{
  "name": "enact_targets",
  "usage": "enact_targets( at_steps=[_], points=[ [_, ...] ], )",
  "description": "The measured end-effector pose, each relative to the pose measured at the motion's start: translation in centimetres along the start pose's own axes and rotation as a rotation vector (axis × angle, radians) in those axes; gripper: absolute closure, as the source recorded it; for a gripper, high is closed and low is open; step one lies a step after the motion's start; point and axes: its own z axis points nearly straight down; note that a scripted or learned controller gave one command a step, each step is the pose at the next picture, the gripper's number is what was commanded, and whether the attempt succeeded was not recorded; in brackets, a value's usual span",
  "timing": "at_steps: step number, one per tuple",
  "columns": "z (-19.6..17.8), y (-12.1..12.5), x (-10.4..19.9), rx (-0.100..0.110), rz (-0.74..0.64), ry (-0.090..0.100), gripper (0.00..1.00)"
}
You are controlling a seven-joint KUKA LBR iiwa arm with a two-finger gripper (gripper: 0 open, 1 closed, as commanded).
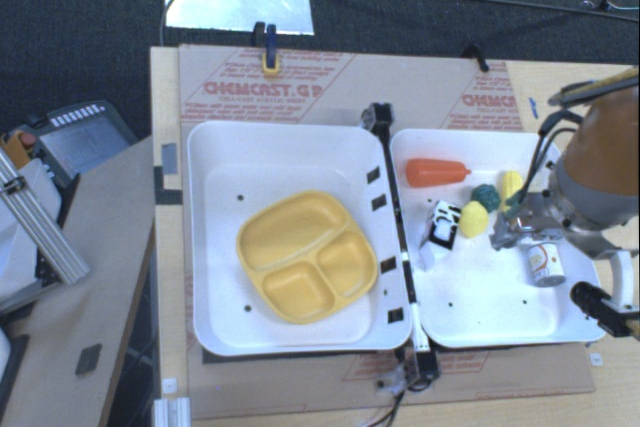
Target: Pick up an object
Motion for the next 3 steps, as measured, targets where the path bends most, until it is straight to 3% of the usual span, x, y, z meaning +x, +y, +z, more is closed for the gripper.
enact_targets(
  at_steps=[1,3],
  points=[
    [-5.3,0.3,-0.1,0.000,0.000,0.000,1.00],
    [-2.6,1.5,10.6,0.008,-0.005,0.004,1.00]
  ],
)
